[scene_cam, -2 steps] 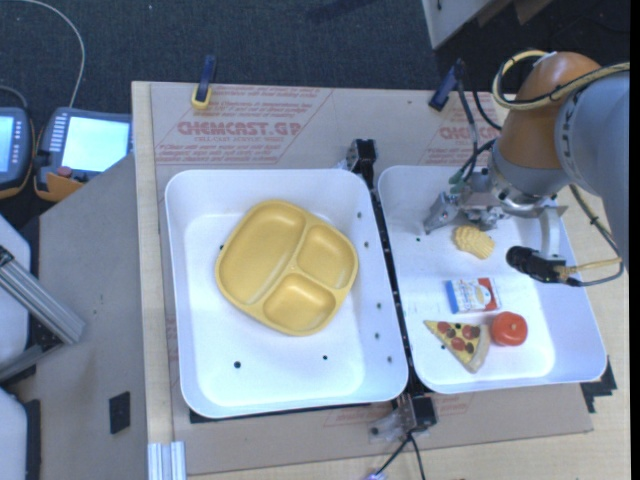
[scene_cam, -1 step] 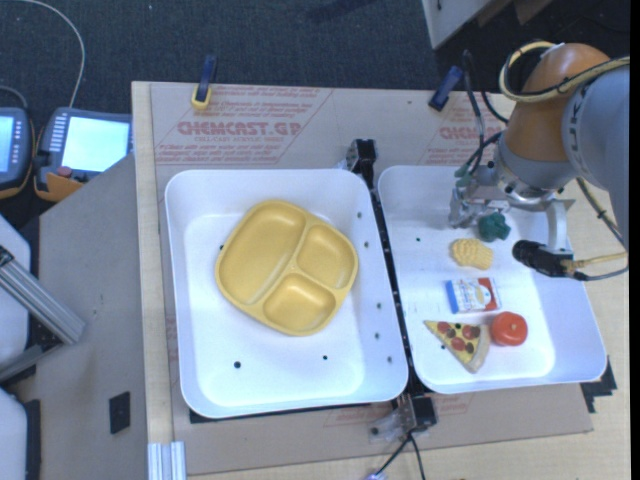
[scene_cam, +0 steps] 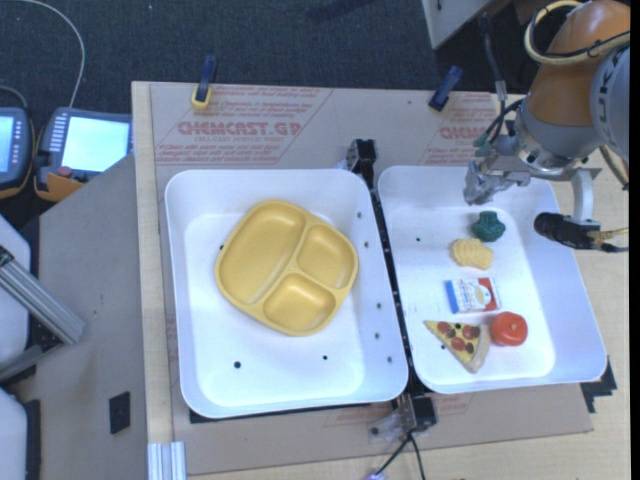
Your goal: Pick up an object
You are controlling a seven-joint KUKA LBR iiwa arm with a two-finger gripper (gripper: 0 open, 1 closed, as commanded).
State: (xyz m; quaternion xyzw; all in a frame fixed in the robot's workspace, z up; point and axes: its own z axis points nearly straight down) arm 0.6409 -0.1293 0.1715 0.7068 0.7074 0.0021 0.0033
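The right bin (scene_cam: 420, 208) holds several small things: a dark green toy (scene_cam: 489, 225) near its far side, a yellow ridged piece (scene_cam: 472, 254), a red, white and blue carton (scene_cam: 470, 294), a red tomato (scene_cam: 509, 329) and a pizza slice (scene_cam: 460, 342). My gripper (scene_cam: 483, 190) hangs over the far part of this bin, just above and slightly left of the green toy. Nothing shows between its fingers.
The left bin (scene_cam: 190, 268) holds a yellow divided plate (scene_cam: 287, 265). A black clamp (scene_cam: 361, 154) sits at the far end of the divider between the bins. Blue clips (scene_cam: 205, 78) (scene_cam: 445, 87) pin the cardboard sheet at the back.
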